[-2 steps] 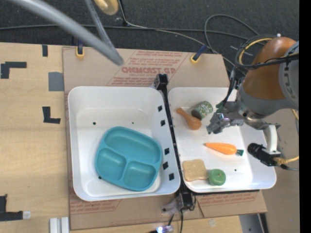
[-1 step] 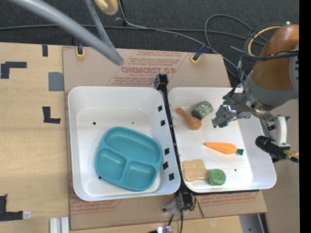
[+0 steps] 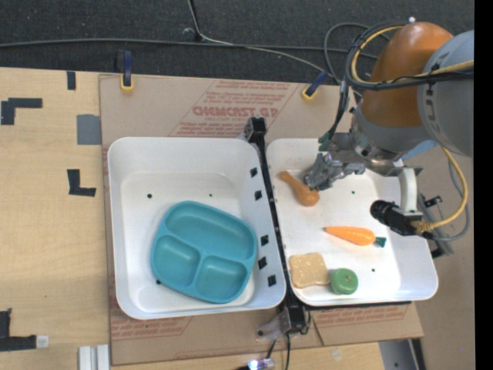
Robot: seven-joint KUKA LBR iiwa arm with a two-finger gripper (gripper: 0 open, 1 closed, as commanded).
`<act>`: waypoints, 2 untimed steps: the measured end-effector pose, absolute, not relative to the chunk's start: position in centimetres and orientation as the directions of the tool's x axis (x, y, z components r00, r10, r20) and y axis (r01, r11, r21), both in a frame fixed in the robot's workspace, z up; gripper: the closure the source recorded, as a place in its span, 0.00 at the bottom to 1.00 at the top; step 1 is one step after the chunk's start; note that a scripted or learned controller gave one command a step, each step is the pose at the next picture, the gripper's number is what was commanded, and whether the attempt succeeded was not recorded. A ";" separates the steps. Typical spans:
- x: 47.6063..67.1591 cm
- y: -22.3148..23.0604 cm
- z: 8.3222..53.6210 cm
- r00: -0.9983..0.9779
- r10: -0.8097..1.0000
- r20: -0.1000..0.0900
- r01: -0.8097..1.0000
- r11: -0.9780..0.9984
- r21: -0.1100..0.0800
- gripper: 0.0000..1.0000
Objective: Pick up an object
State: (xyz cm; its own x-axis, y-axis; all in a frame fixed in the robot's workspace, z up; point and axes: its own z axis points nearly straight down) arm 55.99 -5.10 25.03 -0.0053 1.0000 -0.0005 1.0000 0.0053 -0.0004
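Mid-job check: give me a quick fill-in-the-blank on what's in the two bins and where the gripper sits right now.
1. The blue divided tray lies in the ____ bin as the camera sees it.
2. The gripper sits in the right bin just beside the brown ____-shaped toy.
3. The vegetable lying alone mid-bin is an orange ____.
4. Next to the slice of bread sits a small round ____ object.

Missing words: left; drumstick; carrot; green

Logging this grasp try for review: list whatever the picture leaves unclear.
- Tool: blurred and small in the camera view; contact with the brown piece can't be judged.
- Right bin: its far right part is covered by the arm and cables.
- Arm: cut off by the right edge.
- Sandwich: too small for detail.
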 end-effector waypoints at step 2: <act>58.9 5.1 23.2 -0.006 1.000 0.000 1.000 0.006 -0.002 1.00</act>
